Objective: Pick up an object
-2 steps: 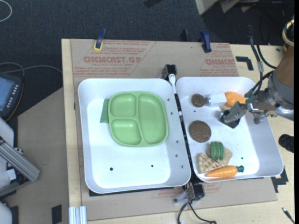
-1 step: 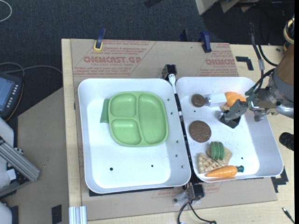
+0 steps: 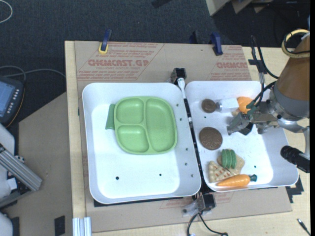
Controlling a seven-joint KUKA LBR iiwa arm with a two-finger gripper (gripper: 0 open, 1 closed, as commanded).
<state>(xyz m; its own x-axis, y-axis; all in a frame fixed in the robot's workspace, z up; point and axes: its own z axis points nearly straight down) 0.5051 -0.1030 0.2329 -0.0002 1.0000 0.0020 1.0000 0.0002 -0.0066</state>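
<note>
**A:** Start at the claw. Where is it, and what is it doing?

**B:** The gripper [image 3: 239, 124] hangs low over the upper middle of the right bin [image 3: 275, 166], at the end of the grey arm [image 3: 295, 90] that reaches in from the right. It shows as a dark, blurred mass, and I cannot tell from this slant how it is set. No object shows plainly inside it.

**A:** So nothing is lifted?

**B:** Nothing that I can see. I judge the pick as not yet done: the approach looks made, and the grasp and the lift are left.

**A:** What is nearest to it?

**B:** An orange piece [image 3: 243, 102] lies just above and beside it, near the bin's far wall. A small brown disc [image 3: 209, 105] sits to its left, with a pale, clear-looking item [image 3: 227, 104] between the disc and the orange piece. A larger brown disc [image 3: 210, 138] lies lower left, near but apart.

**A:** And further out?

**B:** At the near edge of that bin, a green ribbed piece [image 3: 228, 158] rests against a waffle-like piece [image 3: 219, 171], and a carrot [image 3: 235, 181] lies just below them. All seem to rest on the bin floor.

**A:** The other bin?

**B:** The left bin [image 3: 98, 171] bears a green divided plate [image 3: 145, 125], well apart from the gripper.

**A:** The likely target?

**B:** My guess is the orange piece, being closest, but that is only a judgement.
</note>
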